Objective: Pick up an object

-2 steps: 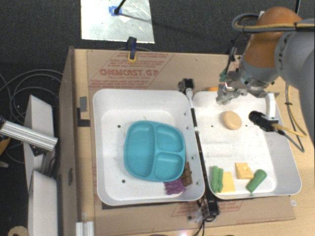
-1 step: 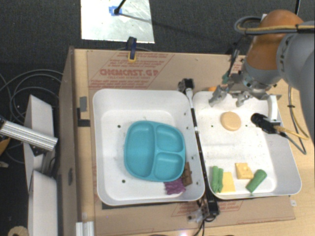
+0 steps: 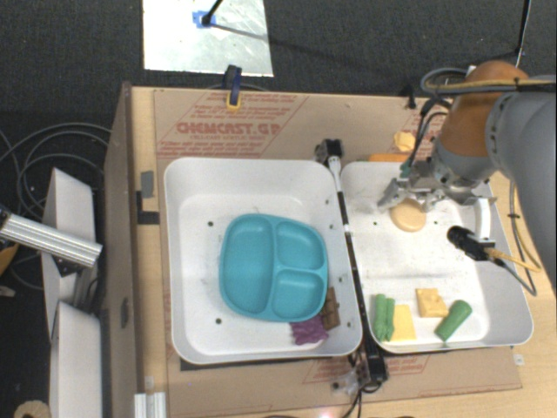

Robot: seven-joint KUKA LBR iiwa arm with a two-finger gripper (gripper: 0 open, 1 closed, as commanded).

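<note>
Camera view: the gripper [image 3: 409, 200] is hovering over the tan round piece [image 3: 408, 219]; jaw state unclear, I cannot tell. Centring it between them is advisable.

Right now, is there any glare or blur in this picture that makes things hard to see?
Camera view: mostly sharp, evenly lit; the silvery sheet above the bench glares; the arm is soft-edged near the right side; the gripper sits in shadow over a tan round object, so its fingers are unclear.

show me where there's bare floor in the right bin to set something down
The right bin has bare floor in its middle, between the tan round piece under the claw and the front row: green sticks, yellow block, tan cube, green pepper. The front is crowded.
</note>
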